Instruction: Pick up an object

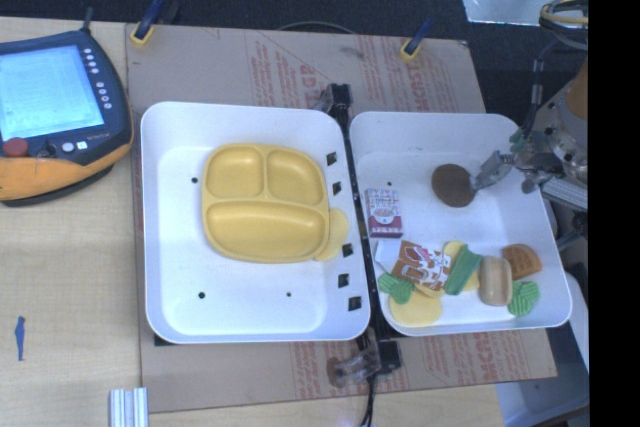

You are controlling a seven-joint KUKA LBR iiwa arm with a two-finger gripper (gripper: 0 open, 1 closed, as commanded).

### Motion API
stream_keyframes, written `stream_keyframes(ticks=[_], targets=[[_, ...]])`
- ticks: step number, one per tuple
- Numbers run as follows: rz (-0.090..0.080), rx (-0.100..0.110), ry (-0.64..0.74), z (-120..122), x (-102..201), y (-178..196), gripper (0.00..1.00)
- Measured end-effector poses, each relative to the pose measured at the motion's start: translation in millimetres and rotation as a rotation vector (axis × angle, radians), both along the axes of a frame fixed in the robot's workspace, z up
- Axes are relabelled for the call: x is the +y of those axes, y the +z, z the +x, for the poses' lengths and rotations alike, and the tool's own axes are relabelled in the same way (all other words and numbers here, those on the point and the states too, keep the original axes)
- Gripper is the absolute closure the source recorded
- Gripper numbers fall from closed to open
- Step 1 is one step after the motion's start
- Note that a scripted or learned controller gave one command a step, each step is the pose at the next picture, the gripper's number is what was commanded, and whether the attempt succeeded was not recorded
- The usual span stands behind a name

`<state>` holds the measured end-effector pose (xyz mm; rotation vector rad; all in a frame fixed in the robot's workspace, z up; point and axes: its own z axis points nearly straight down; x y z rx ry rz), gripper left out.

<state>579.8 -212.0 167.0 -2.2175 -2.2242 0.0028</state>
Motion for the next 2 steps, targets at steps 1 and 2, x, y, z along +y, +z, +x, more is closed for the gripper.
stream_keyframes(ticks=[1, 2], targets=[[-0.003, -0.007, 0.003, 52, 17, -73, 0.00], [0.000, -0.002, 0.002, 77, 41, -74, 0.00]])
